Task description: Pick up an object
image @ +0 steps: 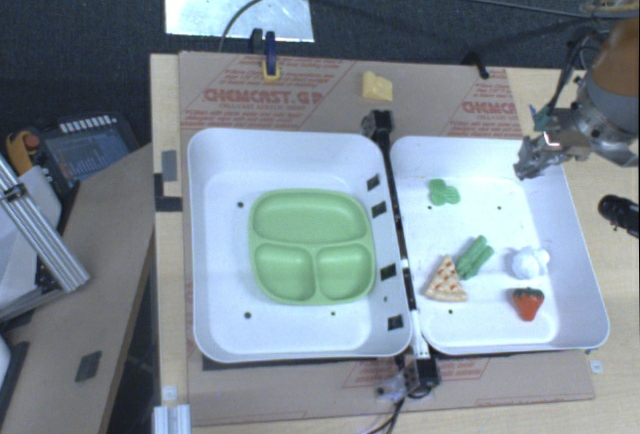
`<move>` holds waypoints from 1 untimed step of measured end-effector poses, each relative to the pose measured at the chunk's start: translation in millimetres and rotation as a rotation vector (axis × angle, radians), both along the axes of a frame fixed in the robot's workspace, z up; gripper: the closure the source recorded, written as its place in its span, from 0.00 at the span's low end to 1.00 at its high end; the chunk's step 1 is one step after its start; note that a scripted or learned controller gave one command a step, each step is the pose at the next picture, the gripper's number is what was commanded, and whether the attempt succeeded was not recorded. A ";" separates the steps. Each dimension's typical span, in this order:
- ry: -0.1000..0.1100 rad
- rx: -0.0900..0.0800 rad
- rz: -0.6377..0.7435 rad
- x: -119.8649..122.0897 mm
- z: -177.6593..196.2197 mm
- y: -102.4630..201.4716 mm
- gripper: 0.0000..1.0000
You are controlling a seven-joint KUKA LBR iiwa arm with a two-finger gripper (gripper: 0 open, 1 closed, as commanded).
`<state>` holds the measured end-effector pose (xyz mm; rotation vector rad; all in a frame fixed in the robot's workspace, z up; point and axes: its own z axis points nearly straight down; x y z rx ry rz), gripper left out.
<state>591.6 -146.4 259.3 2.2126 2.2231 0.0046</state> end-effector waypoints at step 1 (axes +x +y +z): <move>0.005 0.002 0.003 -12.9 -8.0 48.0 1.00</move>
